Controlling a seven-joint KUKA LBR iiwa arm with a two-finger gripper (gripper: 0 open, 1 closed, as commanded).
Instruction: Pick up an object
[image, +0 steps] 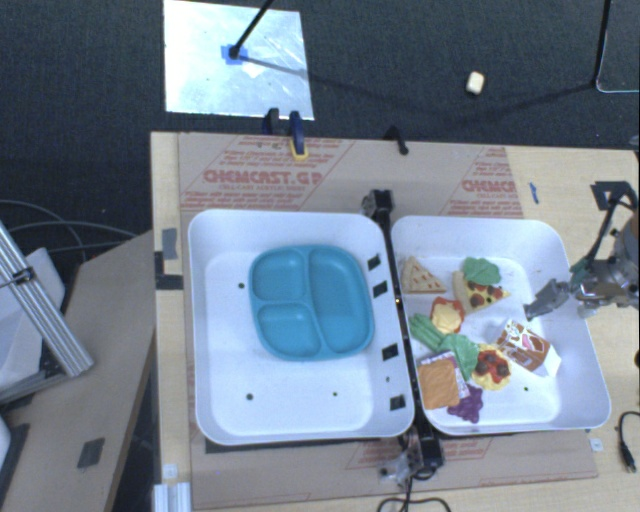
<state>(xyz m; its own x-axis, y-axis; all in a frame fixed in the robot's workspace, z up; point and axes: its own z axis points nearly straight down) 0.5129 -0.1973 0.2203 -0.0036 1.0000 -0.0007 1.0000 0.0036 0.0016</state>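
Two white bins sit side by side on a cardboard-covered bench (260, 175). The left bin (225, 400) holds a blue divided plate (310, 302), lying flat near its middle, three compartments up. The right bin (575, 385) carries a scatter of toy food, mostly toward its left and lower part: a sandwich wedge (422, 276) at the upper left, a pizza slice (482, 294) with a green leaf (483, 269) just above it, a yellow and red piece (447, 316) below those, green strips (445, 345) running down the middle, a cracker (438, 382) at the lower left with purple grapes (466, 404) just beside it, a red and yellow pile (491, 366) next to them, and a small white and brown carton (525, 346) to the right, tilted. The gripper (548, 298) comes in from the right edge of the frame, at mid height, over the right side of the right bin, above the carton and apart from it as far as I can see. Its dark finger points left and down toward the food, but from here I cannot tell how the jaws stand, and nothing shows between them. At the top left of the frame a shiny sheet (238, 60) lies on the dark floor, and a small pale cube (476, 82) sits on the floor at the upper right.
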